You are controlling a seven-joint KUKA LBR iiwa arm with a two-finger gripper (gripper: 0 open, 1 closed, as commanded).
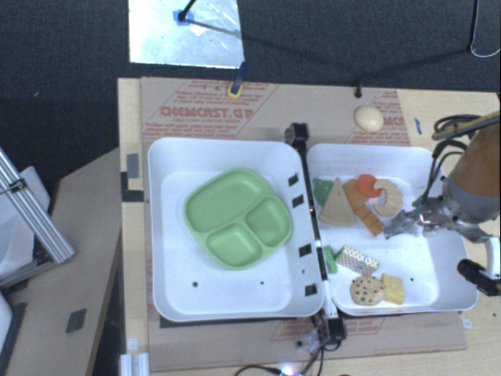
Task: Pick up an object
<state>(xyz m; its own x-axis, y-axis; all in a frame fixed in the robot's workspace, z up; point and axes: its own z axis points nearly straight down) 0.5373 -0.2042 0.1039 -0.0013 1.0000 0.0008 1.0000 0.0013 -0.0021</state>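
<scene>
In the camera view, two shallow white bins are sitting side by side on a bench lined with printed cardboard. The left bin (168, 288), smooth and glossy, is carrying a pale green plastic plate (237, 218) with three rounded compartments, lying flat near its middle.

The right bin (450, 276) is holding toy food. Toward its far left corner a small green piece (322, 186) is touching a tan wedge (337, 205); just beside them an orange stick (365, 209), a red round piece (366, 183) and a pale ring-shaped piece (388, 197) are crowding together. Near the front edge a speckled cookie (365, 290) is lying against a yellow cube (393, 289), with a patterned white bar (358, 258) and a green sliver (329, 258) just behind them.

The gripper (401, 225) is reaching in over the bin's right edge, its dark tips sitting just beside the ring-shaped piece and the orange stick. The tips are blurring together, so whether they are parted or closed cannot be told, and nothing is visibly caught between them. The arm (477, 182) is being cut off at the picture's right edge, and cables (446, 128) are looping above it.

Beyond the right bin's far edge a cream egg-shaped object (368, 117) is resting on the cardboard. A shiny foil-like sheet (185, 20) is lying past the bench's far edge.
</scene>
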